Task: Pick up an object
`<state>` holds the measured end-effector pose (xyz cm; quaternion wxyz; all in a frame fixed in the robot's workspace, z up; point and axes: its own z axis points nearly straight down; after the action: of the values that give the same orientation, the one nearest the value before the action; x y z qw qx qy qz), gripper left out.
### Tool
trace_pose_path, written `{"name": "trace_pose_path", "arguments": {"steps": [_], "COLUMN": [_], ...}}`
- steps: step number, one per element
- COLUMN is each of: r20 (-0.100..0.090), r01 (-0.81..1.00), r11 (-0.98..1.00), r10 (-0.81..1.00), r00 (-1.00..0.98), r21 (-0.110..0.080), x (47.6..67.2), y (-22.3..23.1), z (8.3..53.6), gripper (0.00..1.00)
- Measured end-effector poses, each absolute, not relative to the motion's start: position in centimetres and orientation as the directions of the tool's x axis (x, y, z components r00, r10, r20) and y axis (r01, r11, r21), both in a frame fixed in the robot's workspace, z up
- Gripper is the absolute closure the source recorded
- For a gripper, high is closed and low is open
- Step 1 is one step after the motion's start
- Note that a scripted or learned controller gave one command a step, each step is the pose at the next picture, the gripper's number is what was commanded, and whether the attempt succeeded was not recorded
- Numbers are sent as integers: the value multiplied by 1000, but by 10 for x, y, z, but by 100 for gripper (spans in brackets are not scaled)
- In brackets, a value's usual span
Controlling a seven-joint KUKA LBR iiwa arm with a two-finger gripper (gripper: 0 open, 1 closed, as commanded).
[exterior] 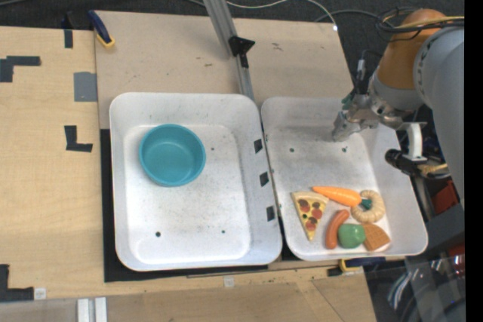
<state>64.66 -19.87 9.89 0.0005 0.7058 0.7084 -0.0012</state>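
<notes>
A: Where's the gripper (341, 133) rn?

B: Over the right bin (302, 124), upper part, near the bin's far-right rim. Grey arm w/ orange band (407, 49) comes in from the right and angles down to it. Tip sits low over bare white floor; nothing is between the fingers. Can't tell if they're spread or pressed together, too small and dark at the tip.

A: And the stuff to pick?

B: All clustered in that same bin's near-right corner, well apart from the gripper, toward the camera and a bit right of it. Closest item is a carrot (336, 194), long axis running roughly left-right w/ a slight tilt, lying just beside a bagel-like ring (370, 205). Then a pizza slice (309, 213), a red sausage (336, 226) standing on a diagonal, a green round piece (350, 236) touching it, and an orange-brown chunk (376, 237).

A: So what's the next move depend on?

B: My read: it needs to travel toward the near edge, then close across the carrot's short side. Pieces are packed tight, so a neighbor could get nudged.

A: Other bin?

B: Left bin (128, 237) holds a teal bowl (173, 154), farther off, beyond the divider
</notes>
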Motion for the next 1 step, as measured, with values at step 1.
{"name": "trace_pose_path", "arguments": {"steps": [1], "r20": [-1], "r01": [1000], "r11": [1], "r10": [1000], "r00": [-1], "r21": [3], "x": [650], "y": [-202], "z": [142], "gripper": [100]}}
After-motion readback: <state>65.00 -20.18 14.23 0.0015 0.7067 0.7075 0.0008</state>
